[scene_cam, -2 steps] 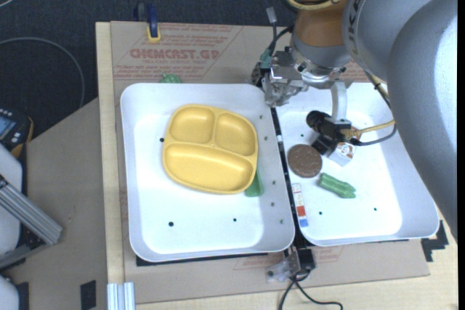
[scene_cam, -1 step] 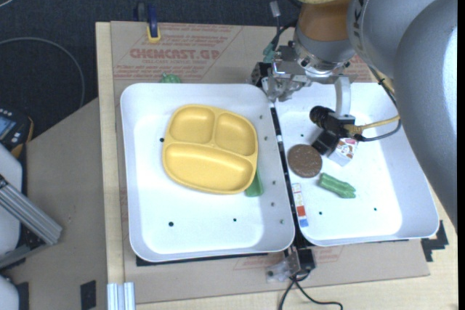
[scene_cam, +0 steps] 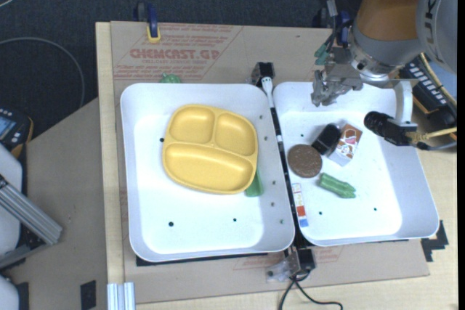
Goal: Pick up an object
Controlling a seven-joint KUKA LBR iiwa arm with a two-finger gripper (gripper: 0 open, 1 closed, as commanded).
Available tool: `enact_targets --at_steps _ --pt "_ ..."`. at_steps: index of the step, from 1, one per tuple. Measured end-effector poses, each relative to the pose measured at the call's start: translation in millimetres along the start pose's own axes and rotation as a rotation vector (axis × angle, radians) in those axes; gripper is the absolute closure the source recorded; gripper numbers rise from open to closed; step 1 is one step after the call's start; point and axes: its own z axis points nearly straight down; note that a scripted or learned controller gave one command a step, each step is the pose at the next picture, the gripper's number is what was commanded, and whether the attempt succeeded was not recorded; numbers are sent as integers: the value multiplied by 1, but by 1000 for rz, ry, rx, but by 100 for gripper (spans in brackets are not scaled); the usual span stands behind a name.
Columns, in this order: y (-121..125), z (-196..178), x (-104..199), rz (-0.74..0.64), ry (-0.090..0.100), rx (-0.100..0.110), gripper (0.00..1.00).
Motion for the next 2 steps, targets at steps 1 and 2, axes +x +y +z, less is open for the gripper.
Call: enact_targets --at_steps 1,2 --pt "-47 -154 24 -10 3 -13 100" --pt "-113 -82 80 -12 3 13 100"
